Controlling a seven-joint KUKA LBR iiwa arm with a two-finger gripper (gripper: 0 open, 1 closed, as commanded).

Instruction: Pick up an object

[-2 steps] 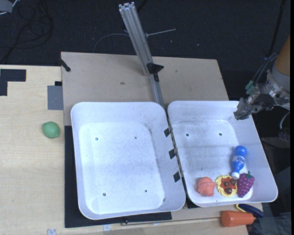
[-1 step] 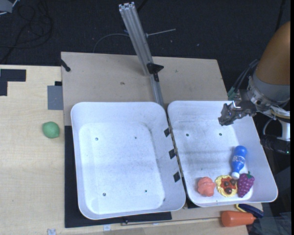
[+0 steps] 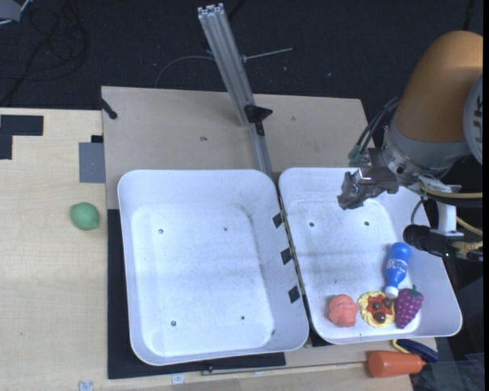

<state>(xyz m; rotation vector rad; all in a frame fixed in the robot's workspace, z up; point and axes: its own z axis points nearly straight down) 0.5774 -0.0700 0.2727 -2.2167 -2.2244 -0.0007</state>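
The right white bin (image 3: 342,243) holds a blue and white bottle (image 3: 396,267), a purple grape bunch (image 3: 407,305), a yellow and red round toy (image 3: 376,309) and a pink lump (image 3: 341,309), all clustered at its near right corner. My gripper (image 3: 354,192) hangs over the far part of this bin, well behind those objects, with nothing visible between its dark fingers. The grey arm with its orange band (image 3: 440,80) comes in from the right.
The left white bin (image 3: 138,194) lies beside the right one. A green ball (image 3: 85,216) rests on the wooden bench at far left. An orange carrot-like toy (image 3: 394,363) lies outside the right bin's front edge. A metal rail (image 3: 232,63) slants behind the bins.
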